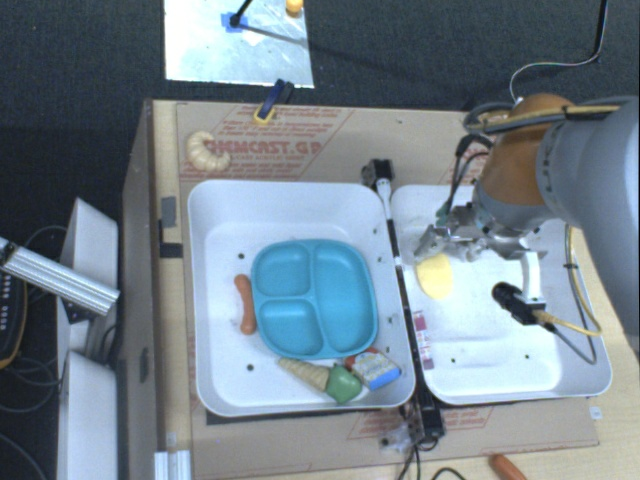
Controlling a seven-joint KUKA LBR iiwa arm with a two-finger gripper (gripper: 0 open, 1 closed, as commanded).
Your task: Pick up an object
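- The grey arm (580, 158) is reaching in from the right over the right bin (500, 368).
- The hand (447, 240) is hanging low at that bin's upper left, just above a pale yellow object (434, 277); whether it is spread or pressed together, I cannot tell.
- The yellow object is lying on the bin floor near the divider.
- The left bin (230, 218) is holding a blue divided plate (312, 298), an orange sausage-like piece (245, 303) and a cone (305, 372).

the cardboard-topped bench (300, 143) bears two white bins (225, 218), a beige coil (208, 151) and a blue-yellow clip (272, 100).
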